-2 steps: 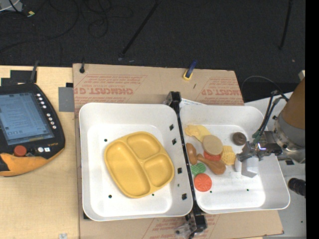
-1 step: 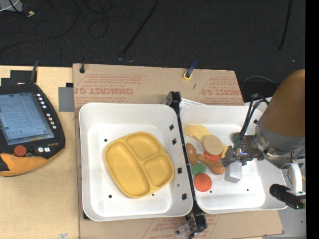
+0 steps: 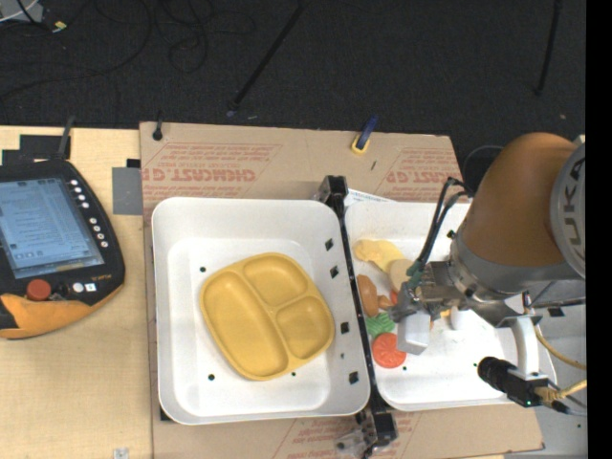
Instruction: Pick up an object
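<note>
Small objects lie clustered along the left wall of the right bin (image 3: 449,398): a pale yellow piece (image 3: 376,251) nearest the far edge, a cream piece (image 3: 399,273) just beside it, a brown rounded piece (image 3: 368,294) against the left wall, a green piece (image 3: 382,322) below that, and a red-orange disc (image 3: 387,353) nearest the near edge of the group. The green piece and the disc touch or nearly touch; which one cannot be told. The gripper (image 3: 414,331) hangs over this cluster, its grey lower end just right of the green piece and the disc. Whether its fingers are spread, pressed together or pinching any piece cannot be told, since the wrist body hides them from above.

The arm (image 3: 521,213), with its orange band uppermost, enters from the right and covers the far right part of the right bin. A black cable (image 3: 435,226) runs from it down to the wrist.

The left bin (image 3: 182,256) touches the right bin along a black clamp strip (image 3: 349,285). A yellow divided tray (image 3: 266,315) lies tilted at its middle.

Both bins rest on a cardboard sheet (image 3: 249,165) on the bench (image 3: 76,390). A yellow clip (image 3: 361,142) sits at the sheet's far edge. A control pendant (image 3: 53,247) with a lit screen lies at the bench's left edge.
</note>
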